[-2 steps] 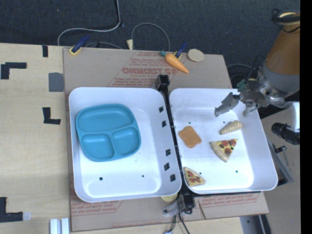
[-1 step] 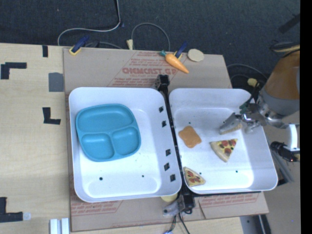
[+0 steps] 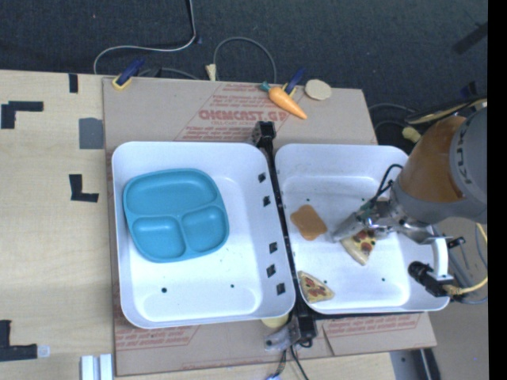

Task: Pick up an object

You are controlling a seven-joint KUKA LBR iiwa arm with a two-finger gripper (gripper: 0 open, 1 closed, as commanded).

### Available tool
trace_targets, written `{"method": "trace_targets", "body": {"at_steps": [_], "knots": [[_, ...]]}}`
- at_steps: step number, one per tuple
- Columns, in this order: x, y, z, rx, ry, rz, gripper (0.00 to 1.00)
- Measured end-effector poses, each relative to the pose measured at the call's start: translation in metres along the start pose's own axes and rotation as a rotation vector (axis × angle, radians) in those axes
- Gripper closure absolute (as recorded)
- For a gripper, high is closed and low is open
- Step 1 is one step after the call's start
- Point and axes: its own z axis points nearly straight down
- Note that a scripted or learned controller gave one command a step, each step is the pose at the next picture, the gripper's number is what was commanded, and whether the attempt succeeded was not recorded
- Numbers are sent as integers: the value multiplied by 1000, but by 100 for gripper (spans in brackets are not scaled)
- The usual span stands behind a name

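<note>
From above, the jaws (image 3: 358,229) hang low in the right bin (image 3: 333,161), right over a pizza slice (image 3: 360,246); how wide they stand I cannot tell. A brown toast piece (image 3: 308,222) lies just left of that slice, and a second pizza slice (image 3: 315,288) nearer the bin's front edge. A blue divided plate (image 3: 176,214) sits in the left bin (image 3: 139,291).

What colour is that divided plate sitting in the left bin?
Light blue all over, a plastic three-compartment plate, seen plainly in the camera view from above.
</note>
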Motion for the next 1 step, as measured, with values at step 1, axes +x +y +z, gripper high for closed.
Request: {"method": "trace_targets", "body": {"at_steps": [1], "knots": [[-2,4,-17,-8,-2,1,100]]}}
